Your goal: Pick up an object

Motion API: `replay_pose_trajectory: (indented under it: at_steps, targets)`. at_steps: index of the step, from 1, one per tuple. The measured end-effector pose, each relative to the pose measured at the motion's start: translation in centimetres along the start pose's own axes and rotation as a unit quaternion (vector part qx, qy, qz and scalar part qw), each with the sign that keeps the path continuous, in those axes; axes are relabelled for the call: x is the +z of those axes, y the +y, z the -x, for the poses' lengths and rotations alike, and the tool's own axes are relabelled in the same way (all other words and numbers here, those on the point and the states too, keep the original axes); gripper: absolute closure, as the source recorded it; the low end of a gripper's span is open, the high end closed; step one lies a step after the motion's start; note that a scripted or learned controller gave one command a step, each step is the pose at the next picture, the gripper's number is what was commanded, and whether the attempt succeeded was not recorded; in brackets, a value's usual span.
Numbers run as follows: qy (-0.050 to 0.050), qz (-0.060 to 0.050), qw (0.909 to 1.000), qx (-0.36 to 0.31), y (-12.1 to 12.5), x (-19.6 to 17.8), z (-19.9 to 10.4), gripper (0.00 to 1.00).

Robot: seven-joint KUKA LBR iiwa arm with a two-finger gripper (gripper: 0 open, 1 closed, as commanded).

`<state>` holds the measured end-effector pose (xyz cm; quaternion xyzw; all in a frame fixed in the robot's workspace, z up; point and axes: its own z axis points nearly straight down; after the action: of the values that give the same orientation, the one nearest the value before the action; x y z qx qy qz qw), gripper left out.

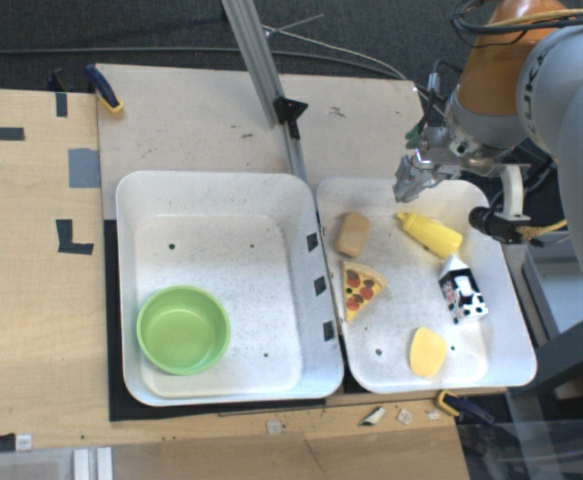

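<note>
Tool (412, 181) hovers at far rim of right bin (501, 368), just above mustard bottle (432, 233), nothing held; jaw gap: can't tell.

The arm (531, 68) runs off the right edge; the tool's (411, 183) fingers are indistinct.

Even, fairly bright overhead light falls across the surface (171, 118), and the two white bins (221, 193) read clean without harsh glare. Shadows are soft and short, hugging the green bowl (183, 329) and the bin rims. The picture is slightly grainy and soft; the far background is dark.
</note>
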<state>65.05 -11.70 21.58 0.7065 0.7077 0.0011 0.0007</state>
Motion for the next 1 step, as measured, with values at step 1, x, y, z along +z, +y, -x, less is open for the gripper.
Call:
replay_pose_trajectory:
  at_steps: [1]
  targets:
    - [0.0,-0.001,1.0,0.0,0.34,-6.33,-0.16,1.0]
